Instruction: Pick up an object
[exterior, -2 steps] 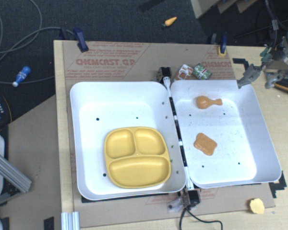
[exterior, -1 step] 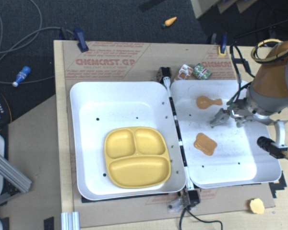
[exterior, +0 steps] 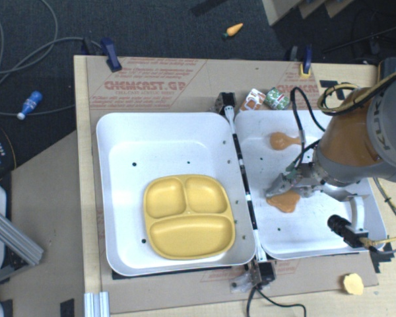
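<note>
The arm (exterior: 363, 137) reaches in from the right and bends down over the right bin (exterior: 303, 243), which puts its tool (exterior: 285, 185) low over the bin floor, right at an orange-brown piece (exterior: 284, 202) lying near the middle of that bin; this looks like the candidate for the pick, since the tool's tip sits just at its upper edge, touching or very nearly so. Whether the tool is apart or together I cannot tell: the wrist and its cabling cover most of it, and what pokes out is a blurred grey wedge. Nothing can be seen clamped in it, so the piece should be judged as lying on the bin floor, not held. A second orange piece (exterior: 282, 140), with a small tail to the right, lies farther back in the same bin, well apart from the tool. The left bin (exterior: 119, 144) carries a yellow divided tray (exterior: 188, 216) resting flat, its three compartments bare, probably just parked there out of the way. Two small packets (exterior: 265, 99) sit on the worktop (exterior: 158, 78) just behind the right bin's rear edge, too small to identify. The arm's bulk hides the right bin's far right side, so anything lying there is unknown
</note>
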You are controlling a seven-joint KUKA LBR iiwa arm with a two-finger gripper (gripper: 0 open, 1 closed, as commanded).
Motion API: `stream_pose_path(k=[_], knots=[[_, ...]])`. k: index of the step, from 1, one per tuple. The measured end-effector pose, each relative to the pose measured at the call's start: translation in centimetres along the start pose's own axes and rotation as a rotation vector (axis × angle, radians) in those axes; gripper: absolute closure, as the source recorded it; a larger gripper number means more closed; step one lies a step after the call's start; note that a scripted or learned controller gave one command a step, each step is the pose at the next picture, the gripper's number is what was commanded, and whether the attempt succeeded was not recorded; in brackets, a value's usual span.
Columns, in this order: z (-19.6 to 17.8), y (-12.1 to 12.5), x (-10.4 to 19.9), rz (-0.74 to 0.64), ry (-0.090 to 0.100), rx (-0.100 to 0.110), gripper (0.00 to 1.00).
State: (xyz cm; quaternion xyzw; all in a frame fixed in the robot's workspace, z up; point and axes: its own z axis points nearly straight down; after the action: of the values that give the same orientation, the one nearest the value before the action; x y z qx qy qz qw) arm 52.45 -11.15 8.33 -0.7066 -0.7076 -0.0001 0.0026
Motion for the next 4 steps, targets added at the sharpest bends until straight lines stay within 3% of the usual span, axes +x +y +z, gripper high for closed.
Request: stream_pose_path(k=[1, 2, 3, 4], knots=[[-1.4, 0.4, -0.3, 0.003, -0.005, -0.011, 1.0], [-1.3, 0.3, -0.3, 0.002, -0.005, -0.009, 0.0], [-0.1, 5.2, 1.0, -0.002, -0.004, -0.007, 0.0], [-0.1, 0.2, 1.5, 0.003, -0.001, 0.003, 0.0]])
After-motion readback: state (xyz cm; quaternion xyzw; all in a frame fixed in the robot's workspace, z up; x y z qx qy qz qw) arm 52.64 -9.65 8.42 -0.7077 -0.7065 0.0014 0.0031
